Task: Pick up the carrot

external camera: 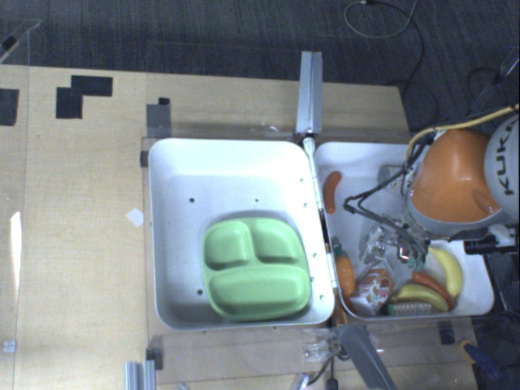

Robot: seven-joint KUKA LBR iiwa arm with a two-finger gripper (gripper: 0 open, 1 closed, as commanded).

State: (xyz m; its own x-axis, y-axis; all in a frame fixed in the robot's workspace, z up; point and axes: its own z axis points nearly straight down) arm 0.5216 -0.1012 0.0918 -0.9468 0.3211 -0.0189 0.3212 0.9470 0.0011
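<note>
Camera view has my gripper (pixel 396 246) hanging low in the right bin (pixel 479 303), and whether it is open or closed I cannot tell — nothing is visibly held. Carrot (pixel 346 275) lies against the bin's left wall, just beside a wrapped snack (pixel 372 291), with a sausage (pixel 331 192) further up. I judge the clean play is sliding left, lining up across the carrot — clear of wall and wrapper.

Bins (pixel 175 169) smooth white plastic; green tray (pixel 256 268) matt plastic; bench (pixel 73 242) pale wood; carrot (pixel 346 275) glossy.
</note>
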